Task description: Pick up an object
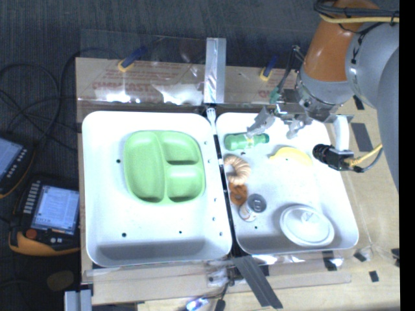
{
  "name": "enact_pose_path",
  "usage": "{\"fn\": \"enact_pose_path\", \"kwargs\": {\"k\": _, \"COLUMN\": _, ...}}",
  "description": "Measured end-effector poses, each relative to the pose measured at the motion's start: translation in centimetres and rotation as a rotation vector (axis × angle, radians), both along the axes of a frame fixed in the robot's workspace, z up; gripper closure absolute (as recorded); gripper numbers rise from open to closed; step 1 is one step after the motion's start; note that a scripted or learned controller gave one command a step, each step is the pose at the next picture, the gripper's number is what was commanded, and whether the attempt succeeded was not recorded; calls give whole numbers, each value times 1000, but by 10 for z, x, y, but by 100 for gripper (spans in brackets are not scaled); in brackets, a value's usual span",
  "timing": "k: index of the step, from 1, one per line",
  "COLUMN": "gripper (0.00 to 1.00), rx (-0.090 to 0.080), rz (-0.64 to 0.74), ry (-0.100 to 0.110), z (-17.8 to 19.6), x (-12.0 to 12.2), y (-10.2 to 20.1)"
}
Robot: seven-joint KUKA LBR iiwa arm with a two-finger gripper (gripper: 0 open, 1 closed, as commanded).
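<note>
Green bottle-like object (245, 140) lies on its side near the far-left corner of the right bin (343, 193), close to the divider between the two bins, its long axis running roughly left to right along the bin's far wall. Of the loose things in that bin it sits closest to the gripper (277, 123), so it looks like the likeliest target. The gripper hangs above the far part of the bin with its fingers spread apart and nothing between them: the left fingertip (260, 123) is just over the right end of the green object, while the other finger (295, 127) stands further right, over bare bin floor. As judged from this slanted view, the object lies to the left of and slightly nearer the viewer than the midpoint between the fingers, so the coming move turns on a short shift toward the divider before descending. The line between the fingers runs roughly along the object's length, so a turn of the wrist may also be needed. A yellow piece (290, 153) lies just right of the green one. A brown twisted object (237, 173) lies along the divider, a small dark round thing (257, 204) and a white lid-like disc (305, 223) nearer the front edge. The left bin (104, 225) holds a green divided tray (164, 164), well apart from the gripper.
</note>
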State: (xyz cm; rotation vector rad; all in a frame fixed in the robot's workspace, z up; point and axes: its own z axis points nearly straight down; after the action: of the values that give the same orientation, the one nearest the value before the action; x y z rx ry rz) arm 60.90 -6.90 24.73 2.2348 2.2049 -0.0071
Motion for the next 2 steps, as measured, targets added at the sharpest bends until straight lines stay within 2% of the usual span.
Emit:
{"fn": "enact_pose_path", "kwargs": {"k": 1, "gripper": 0, "rx": 0, "rz": 127, "ry": 2, "z": -77, "x": 32, "y": -68}}
{"fn": "enact_pose_path", "kwargs": {"k": 2, "gripper": 0, "rx": 5, "rz": 230, "ry": -1, "z": -156, "x": 12, "y": -132}}
